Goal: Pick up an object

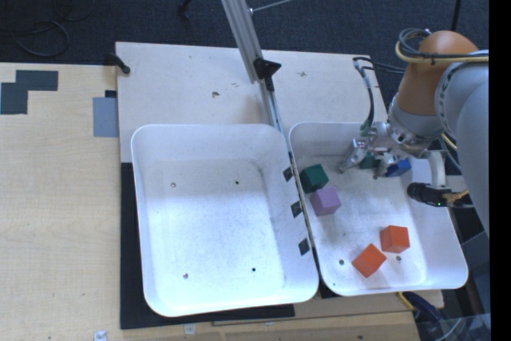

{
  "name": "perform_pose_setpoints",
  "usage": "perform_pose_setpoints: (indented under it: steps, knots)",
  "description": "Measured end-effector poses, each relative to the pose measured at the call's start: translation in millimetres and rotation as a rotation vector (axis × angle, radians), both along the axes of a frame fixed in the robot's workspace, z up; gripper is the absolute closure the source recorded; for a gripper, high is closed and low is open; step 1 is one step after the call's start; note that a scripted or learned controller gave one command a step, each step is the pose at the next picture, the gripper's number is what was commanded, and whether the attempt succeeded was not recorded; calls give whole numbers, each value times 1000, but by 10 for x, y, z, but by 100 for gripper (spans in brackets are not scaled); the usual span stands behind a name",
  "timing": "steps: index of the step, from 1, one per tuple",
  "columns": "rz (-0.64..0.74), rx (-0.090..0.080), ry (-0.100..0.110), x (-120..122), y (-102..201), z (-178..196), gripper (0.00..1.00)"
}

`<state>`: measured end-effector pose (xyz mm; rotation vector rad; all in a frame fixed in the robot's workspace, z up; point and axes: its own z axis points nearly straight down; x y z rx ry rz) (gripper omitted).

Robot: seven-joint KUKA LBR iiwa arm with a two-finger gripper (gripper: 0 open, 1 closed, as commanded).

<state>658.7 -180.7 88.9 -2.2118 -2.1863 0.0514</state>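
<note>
**Arm low in the right bin, nothing clearly picked yet**

Nearest the camera, in the right bin (447, 271), two orange blocks lie close together but apart: one (369, 260) by the front wall, the other (394, 239) just behind and to its right. Farther in, a purple block (325, 201) sits touching a dark green block (314, 176), both close to the wall shared with the left bin (152, 251). Beyond them, at the far right of the bin, the pincer (369, 157) is down low among small blue and green shapes; whether these are objects or parts of the tool is too small to tell, and how far it is open, or whether it has anything, I cannot tell either.

My reading: this is the reach-and-grasp step, with no lift confirmed. The next move calls for closing on whatever lies under the tool and raising it straight up, or else shifting toward the purple and green pair, which would need separating since they touch.

The bins rest on a white board over a pale wooden tabletop (56, 212) with grey patches. Behind, a slanted metal rail (238, 12) rises over dark carpet strewn with cables
</note>
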Motion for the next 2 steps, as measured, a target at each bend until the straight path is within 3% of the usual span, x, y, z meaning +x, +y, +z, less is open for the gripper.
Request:
perform_pose_setpoints:
  steps: [2]
  knots:
    - [2, 0, -1, 2, 36, -2, 0]
